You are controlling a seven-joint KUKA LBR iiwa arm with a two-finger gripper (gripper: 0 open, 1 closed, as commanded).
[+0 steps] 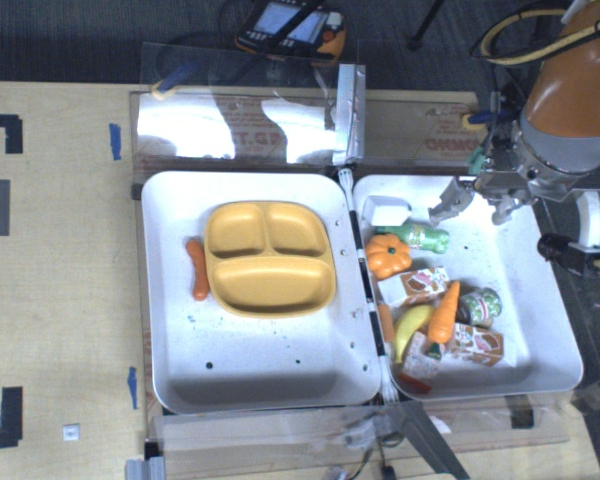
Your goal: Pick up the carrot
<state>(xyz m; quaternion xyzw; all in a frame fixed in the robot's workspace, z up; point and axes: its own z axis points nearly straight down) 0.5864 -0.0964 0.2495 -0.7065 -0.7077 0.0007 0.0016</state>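
We see the surface (60, 268) carrying two white bins: the left bin (170, 368) holds a yellow divided plate (270, 258) with an orange sausage (198, 269) beside it. The right bin (540, 318) holds the carrot (443, 313), lying tilted among a pumpkin (389, 254), a banana (408, 330), a green bottle (420, 236) and small packets. The gripper (477, 200) hangs over that bin's far side, its jaws spread apart with nothing between them, well apart from the carrot
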